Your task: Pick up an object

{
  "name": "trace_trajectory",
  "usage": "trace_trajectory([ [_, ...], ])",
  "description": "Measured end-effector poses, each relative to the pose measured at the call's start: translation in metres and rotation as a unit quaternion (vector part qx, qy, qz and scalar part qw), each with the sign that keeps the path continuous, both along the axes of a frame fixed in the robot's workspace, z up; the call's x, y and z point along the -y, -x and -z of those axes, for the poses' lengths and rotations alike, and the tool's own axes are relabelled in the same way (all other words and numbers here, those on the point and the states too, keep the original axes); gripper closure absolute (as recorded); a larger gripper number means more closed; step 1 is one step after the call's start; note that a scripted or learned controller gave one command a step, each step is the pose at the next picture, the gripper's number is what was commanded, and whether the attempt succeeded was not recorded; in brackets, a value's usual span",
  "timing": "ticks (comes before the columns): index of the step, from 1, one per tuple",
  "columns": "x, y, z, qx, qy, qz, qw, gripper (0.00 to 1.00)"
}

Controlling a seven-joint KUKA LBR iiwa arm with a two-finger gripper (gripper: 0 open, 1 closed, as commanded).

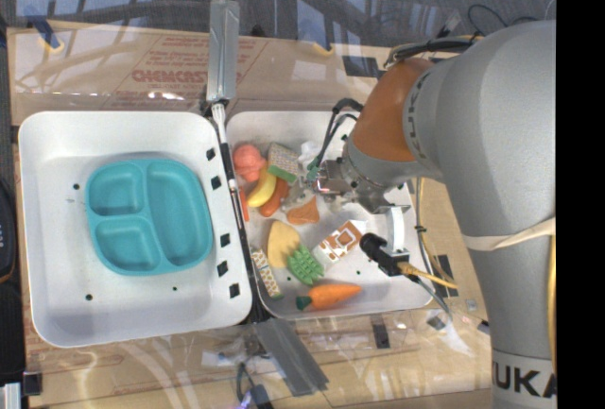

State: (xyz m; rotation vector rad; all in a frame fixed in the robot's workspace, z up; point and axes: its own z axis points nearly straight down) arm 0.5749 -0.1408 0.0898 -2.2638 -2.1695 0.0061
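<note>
Here the gripper (326, 178) sits low in the right bin (284, 126), its jaws hidden under the wrist, so how they stand cannot be told. Just beside it lie an orange wedge (303, 212), a banana (263, 189) and a peach ball (248, 160). Nearer the front rest a carrot (331, 296) and a green brick (304, 264). The left bin (47, 143) holds a teal divided plate (148, 214).

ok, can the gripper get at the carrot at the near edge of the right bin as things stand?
Probably yes. The carrot lies on top with nothing over it, and the gripper is above the same right bin. The bin wall right beside it and the green piece next to it could crowd the fingers.
</note>
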Motion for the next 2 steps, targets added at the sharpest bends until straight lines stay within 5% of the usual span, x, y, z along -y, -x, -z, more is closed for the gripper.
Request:
trace_trajectory([
  [1,0.000,0.000,-0.007,-0.002,-0.0010,-0.002,1.0000,1.00],
  [2,-0.048,-0.038,-0.109,0.002,0.0003,-0.036,0.9994,1.00],
])
